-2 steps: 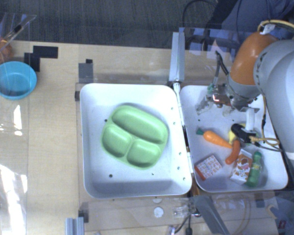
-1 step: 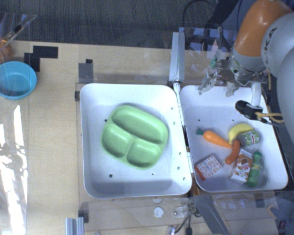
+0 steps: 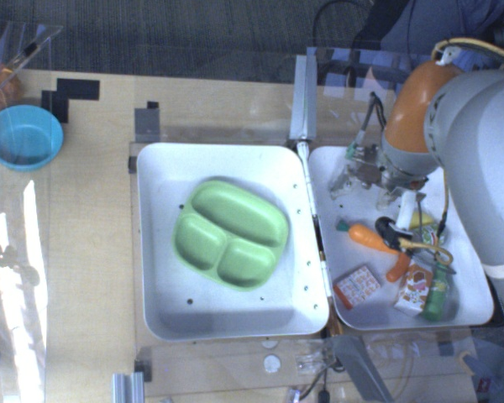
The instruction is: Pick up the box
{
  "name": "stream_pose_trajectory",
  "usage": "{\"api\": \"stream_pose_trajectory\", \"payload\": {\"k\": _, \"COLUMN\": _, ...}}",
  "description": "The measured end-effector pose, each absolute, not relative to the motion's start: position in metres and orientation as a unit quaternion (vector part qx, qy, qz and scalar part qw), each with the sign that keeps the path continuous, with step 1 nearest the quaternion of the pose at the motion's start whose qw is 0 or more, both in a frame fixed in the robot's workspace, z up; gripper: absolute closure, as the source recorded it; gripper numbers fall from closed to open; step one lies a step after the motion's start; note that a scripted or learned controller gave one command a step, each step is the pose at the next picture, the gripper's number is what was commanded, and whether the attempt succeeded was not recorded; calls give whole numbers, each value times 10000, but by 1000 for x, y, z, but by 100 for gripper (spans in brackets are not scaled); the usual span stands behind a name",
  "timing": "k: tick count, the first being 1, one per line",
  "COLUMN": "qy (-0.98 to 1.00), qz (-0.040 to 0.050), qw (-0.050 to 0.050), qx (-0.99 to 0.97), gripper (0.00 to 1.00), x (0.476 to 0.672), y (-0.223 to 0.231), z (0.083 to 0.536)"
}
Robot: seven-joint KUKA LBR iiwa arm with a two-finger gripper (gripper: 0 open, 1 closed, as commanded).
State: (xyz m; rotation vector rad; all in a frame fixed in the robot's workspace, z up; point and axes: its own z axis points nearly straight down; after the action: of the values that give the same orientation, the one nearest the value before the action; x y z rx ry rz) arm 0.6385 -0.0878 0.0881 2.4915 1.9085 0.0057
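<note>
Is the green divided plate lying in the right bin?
No, the green plate lies in the left bin; the right bin holds the small box and carrot.

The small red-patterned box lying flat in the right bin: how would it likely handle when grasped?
The box looks like thin printed card, so probably light and somewhat crushable under a hard pinch. It lies flat on the right bin floor, so it should slide rather than roll or tip. Its low profile may leave the gripper little edge to catch.

Pale wooden bench (image 3: 84, 225) under glare, dark grey carpet (image 3: 168, 15) behind.
</note>
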Motion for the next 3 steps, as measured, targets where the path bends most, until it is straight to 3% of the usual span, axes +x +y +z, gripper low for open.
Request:
{"api": "stream_pose_trajectory", "payload": {"k": 1, "qy": 6109, "qz": 44, "qw": 35, "qx": 7917, "gripper": 100, "x": 641, "y": -86, "z": 101}}
{"api": "stream_pose_trajectory", "payload": {"k": 2, "qy": 7225, "qz": 27, "qw": 24, "qx": 6914, "gripper": 100, "x": 609, "y": -41, "z": 187}}
{"api": "stream_pose_trajectory", "payload": {"k": 3, "qy": 8017, "qz": 21, "qw": 26, "qx": 5977, "gripper": 100, "x": 650, "y": -16, "z": 186}}
